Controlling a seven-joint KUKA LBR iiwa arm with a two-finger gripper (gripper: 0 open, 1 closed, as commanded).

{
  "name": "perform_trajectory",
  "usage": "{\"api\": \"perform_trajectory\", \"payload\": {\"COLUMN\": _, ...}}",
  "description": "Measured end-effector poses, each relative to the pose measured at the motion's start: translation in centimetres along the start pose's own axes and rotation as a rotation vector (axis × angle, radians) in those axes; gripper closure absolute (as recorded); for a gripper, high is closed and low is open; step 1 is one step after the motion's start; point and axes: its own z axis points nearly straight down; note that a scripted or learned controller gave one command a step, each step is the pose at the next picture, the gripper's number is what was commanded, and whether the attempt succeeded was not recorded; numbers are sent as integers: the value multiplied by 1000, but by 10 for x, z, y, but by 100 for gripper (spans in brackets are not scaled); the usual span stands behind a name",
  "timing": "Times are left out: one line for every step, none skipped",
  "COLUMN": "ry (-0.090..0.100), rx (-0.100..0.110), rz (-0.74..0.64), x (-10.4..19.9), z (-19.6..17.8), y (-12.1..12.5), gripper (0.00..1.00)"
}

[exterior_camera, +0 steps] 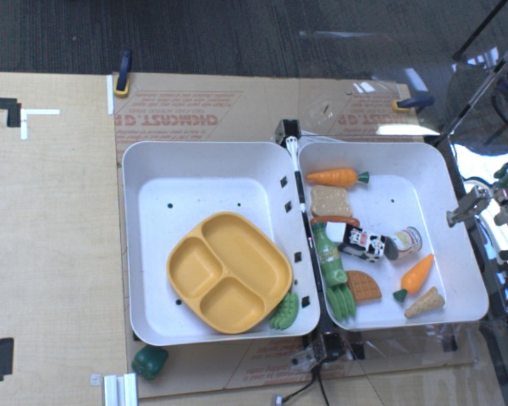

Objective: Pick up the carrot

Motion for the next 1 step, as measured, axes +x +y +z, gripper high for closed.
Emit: {"api": "perform_trajectory", "payload": {"ry": 3, "rx": -2, "rz": -282, "x": -6, "z": 161, "y": -13, "gripper": 0}}
